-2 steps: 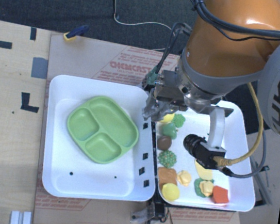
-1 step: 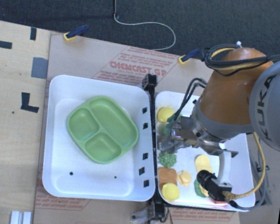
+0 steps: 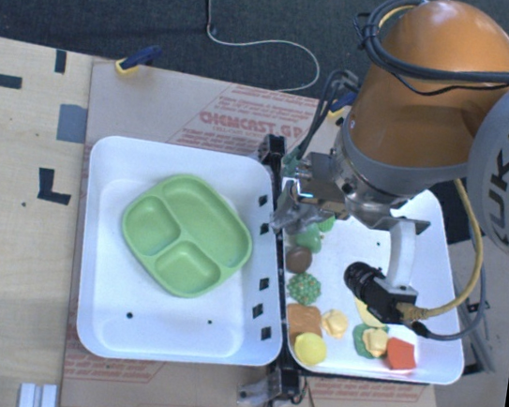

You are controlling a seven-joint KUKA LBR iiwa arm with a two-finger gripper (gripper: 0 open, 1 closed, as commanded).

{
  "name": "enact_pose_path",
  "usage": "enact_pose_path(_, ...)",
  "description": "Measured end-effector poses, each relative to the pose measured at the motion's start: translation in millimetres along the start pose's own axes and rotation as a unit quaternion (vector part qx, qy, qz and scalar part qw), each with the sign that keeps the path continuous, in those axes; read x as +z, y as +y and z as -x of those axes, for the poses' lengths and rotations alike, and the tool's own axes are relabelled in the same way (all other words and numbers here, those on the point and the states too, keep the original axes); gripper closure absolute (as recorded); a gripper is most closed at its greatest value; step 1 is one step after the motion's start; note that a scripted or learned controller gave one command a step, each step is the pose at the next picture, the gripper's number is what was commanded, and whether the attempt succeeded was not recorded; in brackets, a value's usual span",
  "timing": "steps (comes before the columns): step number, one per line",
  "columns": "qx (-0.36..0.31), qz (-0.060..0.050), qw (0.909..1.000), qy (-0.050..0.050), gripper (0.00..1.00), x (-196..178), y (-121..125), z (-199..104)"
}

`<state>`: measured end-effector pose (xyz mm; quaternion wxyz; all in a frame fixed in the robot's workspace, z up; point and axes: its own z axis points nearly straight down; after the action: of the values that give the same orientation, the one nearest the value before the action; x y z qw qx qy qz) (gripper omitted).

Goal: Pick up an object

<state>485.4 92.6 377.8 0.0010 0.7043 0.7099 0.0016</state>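
While its grip state cannot be told, end effector (image 3: 302, 216) just above brown toy (image 3: 299, 259).

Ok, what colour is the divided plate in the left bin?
Light green, all three compartments; the camera view shows the divided plate clearly.

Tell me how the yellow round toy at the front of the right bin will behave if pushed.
The yellow round toy looks ball-like and smooth, so it would probably roll. It sits against the bin wall and an orange piece, which may stop it. It looks like light plastic.
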Motion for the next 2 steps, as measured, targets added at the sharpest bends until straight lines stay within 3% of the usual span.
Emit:
enact_pose_path(1, -0.001, 0.004, 1.0000, 0.002, 1.00, -140, 51, -95)
enact_pose_path(2, 0.005, -0.010, 0.9999, -0.004, 1.00, -11, 116, -88)
